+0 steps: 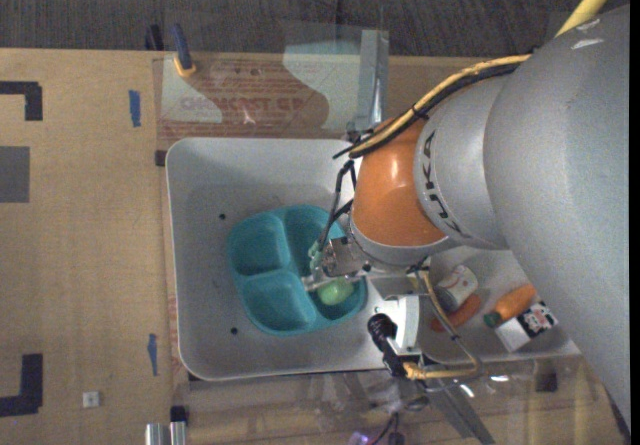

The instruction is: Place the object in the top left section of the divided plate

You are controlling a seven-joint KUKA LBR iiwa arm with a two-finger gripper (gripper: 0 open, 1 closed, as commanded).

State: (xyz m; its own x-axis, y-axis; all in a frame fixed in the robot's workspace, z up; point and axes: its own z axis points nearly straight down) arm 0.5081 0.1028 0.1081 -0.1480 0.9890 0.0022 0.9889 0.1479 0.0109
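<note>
Apparently lying low in the teal divided plate (262, 245): a pale green rounded object (336, 291), in the compartment nearest the arm, toward the view's lower right of the plate. Touching or just under the gripper (322, 268); cannot tell whether spread, pressed together or pinching the object, too small and shadowed by the wrist.

Likely hazards, judged from here:
- Ending in the wrong section, given two other compartments just beside it across low ridges and no clear sign of which counts as top left.
- Lifting with a weak or absent hold, and so dropping or rolling the round thing over a ridge.
- Nudging the light plate across the left white bin (200, 193) with a low sideways move.
- Snagging the loose cable (440, 318) hanging near the right bin's orange-capped bottle (515, 301)
</note>
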